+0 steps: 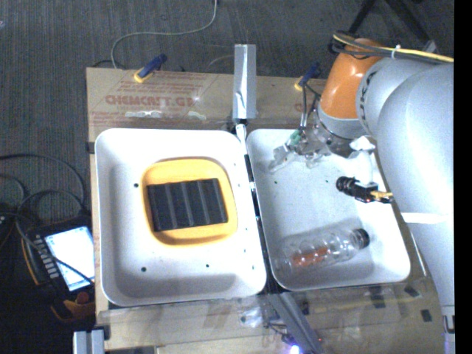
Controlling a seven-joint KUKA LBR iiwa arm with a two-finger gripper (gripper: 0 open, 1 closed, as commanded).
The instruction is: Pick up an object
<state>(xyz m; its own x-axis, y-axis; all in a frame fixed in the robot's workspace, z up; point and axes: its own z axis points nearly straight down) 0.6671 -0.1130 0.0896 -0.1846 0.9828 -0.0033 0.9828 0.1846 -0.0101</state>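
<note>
Claw (293, 150) near right bin (324, 275) far rim, grip state unclear; bottle (322, 248) by near wall.

The arm (413, 146) enters from the right, its broad grey link filling the right side and running from the lower right up toward the top. An orange band (345, 87) wraps it just above the wrist. Below the band the wrist turns down and to the left, ending in the gripper (295, 150), which points leftward at a slant. The gripper is pale and partly translucent, and how its parts stand cannot be made out.
</note>
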